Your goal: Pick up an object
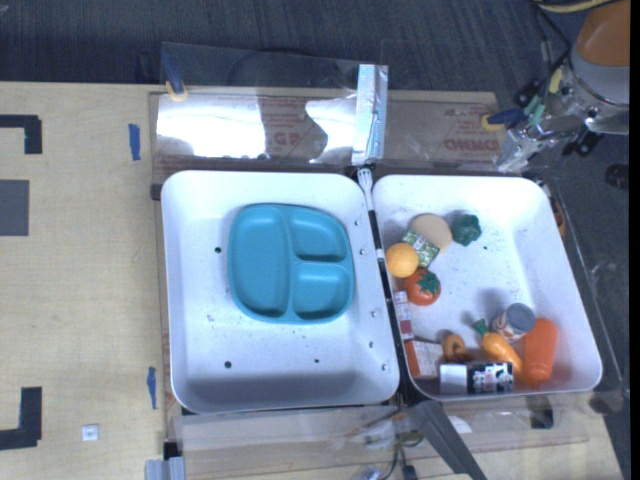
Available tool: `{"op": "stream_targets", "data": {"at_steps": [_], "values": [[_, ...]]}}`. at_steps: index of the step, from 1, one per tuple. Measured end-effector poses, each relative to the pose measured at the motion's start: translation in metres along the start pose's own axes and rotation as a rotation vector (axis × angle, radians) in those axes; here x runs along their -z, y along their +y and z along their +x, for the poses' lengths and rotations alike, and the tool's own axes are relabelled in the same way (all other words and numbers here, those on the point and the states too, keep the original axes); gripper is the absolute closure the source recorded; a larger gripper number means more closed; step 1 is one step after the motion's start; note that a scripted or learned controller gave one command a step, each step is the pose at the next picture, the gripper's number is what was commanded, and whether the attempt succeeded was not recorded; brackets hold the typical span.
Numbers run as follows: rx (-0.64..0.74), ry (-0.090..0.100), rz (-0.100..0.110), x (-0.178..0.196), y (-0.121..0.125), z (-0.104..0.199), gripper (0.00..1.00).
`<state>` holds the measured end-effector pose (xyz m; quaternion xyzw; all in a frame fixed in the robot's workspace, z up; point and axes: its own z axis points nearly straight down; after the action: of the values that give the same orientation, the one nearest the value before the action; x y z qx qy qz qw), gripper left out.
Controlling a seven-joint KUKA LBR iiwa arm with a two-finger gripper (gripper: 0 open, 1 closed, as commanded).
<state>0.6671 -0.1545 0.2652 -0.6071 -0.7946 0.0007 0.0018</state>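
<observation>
We judge the orange carrot (540,351), lying in the right bin (520,200) near its front corner, light, stiff and rather slippery; grip across its middle. The claw (540,128) hangs beyond that bin; its opening we cannot tell.

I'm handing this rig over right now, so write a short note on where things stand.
Gripper: above the right bin's far edge, nothing seen between its fingers.
Things: toy food clustered in the right bin, among them a yellow lemon, tomato, broccoli and orange carrot. Left bin holds a blue divided plate.
Done: nothing picked yet.
Left: descend, grasp one object, lift.
</observation>
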Motion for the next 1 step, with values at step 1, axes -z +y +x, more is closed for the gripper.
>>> {"op": "stream_targets", "data": {"at_steps": [1], "values": [[0.016, 0.0, -0.002, -0.0264, 0.0105, 0.0502, 1.0]]}}
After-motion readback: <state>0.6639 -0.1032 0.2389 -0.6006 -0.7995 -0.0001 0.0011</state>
